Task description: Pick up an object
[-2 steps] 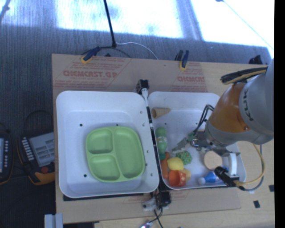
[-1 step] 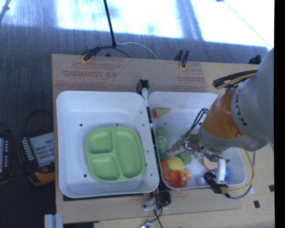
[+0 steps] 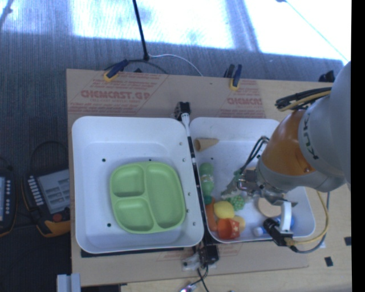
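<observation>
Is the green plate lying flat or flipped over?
Flat and right side up. The green plate lies in the left bin, and its three hollow sections face up.

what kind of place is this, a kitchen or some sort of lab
Most likely a robotics lab bench, not a kitchen: a KUKA arm reaches over two white bins, one holding a green divided plate, the other toy food, on a board held by clamps.

Soft, slightly blurry view; bright sunlit patches on floor (image 3: 171, 17) above
</observation>
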`<state>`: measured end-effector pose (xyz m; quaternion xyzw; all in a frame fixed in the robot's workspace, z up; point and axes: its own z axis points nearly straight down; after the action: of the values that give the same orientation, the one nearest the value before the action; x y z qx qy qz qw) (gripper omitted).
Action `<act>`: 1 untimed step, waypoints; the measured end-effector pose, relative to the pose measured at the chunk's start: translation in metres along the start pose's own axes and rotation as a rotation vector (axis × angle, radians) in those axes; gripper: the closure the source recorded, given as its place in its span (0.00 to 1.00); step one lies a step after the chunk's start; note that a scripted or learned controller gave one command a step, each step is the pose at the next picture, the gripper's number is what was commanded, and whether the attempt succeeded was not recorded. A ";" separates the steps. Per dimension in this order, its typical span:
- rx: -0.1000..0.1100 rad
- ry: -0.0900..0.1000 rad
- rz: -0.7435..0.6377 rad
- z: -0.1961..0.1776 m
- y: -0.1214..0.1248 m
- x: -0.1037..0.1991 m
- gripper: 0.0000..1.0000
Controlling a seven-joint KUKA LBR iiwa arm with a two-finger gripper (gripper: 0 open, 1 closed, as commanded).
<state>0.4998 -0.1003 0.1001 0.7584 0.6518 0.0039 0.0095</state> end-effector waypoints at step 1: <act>0.023 0.002 0.364 -0.085 -0.027 0.076 1.00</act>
<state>0.4833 -0.0207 0.1838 0.8637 0.5040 -0.0011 -0.0007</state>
